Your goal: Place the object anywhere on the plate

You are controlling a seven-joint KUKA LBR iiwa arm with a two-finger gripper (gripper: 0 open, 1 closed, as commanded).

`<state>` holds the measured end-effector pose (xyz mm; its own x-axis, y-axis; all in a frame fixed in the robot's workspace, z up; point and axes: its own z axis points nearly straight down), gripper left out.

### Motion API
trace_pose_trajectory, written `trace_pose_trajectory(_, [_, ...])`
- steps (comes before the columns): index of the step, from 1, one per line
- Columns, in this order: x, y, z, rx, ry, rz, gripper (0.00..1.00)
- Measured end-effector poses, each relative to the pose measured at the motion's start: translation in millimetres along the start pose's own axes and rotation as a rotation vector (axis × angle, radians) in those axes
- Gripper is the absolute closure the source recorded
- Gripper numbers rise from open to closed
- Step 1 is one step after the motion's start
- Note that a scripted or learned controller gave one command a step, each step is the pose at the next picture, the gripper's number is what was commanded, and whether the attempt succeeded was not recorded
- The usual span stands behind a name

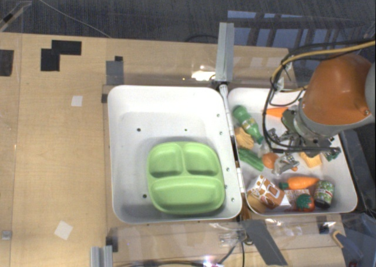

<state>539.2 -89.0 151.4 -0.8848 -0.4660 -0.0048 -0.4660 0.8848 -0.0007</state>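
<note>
At right of frame, the arm reaches down over the right bin, its jaws' state unclear, among toy food. The green plate sits lower centre, in the left bin.

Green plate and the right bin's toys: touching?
Apart. Camera view shows the green plate alone in the left bin; the bin walls separate it from the toys, such as the green bottle.

Likely a robotics lab, wooden bench, white bins, loose cables
</note>
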Motion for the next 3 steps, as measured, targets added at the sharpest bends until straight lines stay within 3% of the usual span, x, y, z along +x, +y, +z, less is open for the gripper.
trace_pose_trajectory(1, [13.3, 13.3, 60.1, 0.010, -0.013, -0.077, 1.00])
trace_pose_trajectory(2, [-23.1, -20.1, -116.3, 0.009, -0.008, -0.472, 1.00])
trace_pose_trajectory(3, [18.6, 38.8, -33.6, 0.000, -0.001, -0.713, 1.00])
